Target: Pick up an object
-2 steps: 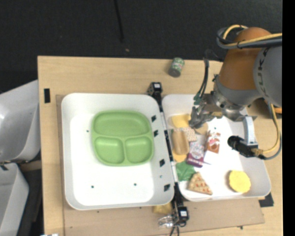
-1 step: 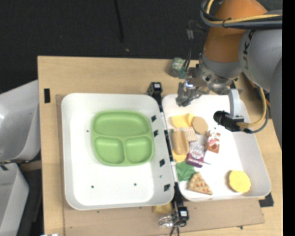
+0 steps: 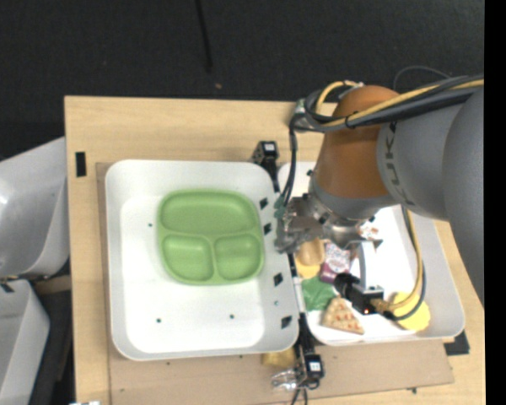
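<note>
Lighting is even and comes from overhead; the white bins (image 3: 118, 226) read bright without harsh glare, and the background is near black. Shadows are soft. Focus is slightly soft, with fine detail in the right bin's clutter poorly resolved.

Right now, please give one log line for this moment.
end effector: over right bin | pizza slice: in right bin | green plate: in left bin

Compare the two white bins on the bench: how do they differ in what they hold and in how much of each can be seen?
The left bin holds one green divided plate; the right bin holds several small things, among them a pizza slice and a banana. The left bin lies in full view; the right bin is partly covered by the arm. Both are shallow, white and side by side.
</note>
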Robot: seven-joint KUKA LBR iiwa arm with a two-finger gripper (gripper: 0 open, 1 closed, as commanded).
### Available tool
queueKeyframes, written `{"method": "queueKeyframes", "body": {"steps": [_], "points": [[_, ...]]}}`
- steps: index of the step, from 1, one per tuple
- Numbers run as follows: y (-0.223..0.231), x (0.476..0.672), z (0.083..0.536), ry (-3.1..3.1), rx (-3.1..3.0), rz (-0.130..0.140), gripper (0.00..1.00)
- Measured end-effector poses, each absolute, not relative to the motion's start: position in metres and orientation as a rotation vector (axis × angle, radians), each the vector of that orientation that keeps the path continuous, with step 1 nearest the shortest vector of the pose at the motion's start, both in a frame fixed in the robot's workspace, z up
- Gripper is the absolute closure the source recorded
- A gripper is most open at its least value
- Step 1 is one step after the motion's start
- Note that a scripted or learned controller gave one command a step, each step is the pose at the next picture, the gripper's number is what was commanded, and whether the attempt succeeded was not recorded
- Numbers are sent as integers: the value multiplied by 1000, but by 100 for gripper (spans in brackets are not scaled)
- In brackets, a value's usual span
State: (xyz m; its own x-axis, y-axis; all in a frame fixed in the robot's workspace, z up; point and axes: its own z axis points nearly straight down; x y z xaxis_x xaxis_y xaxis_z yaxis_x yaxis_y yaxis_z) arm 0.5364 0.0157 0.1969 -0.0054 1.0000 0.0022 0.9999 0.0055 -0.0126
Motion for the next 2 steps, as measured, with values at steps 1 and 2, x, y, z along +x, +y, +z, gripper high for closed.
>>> {"method": "queueKeyframes", "body": {"steps": [1,2], "points": [[72,567,296,-2236,-2216,-17,100],[136,503,188,-2223,-2205,16,100]]}}
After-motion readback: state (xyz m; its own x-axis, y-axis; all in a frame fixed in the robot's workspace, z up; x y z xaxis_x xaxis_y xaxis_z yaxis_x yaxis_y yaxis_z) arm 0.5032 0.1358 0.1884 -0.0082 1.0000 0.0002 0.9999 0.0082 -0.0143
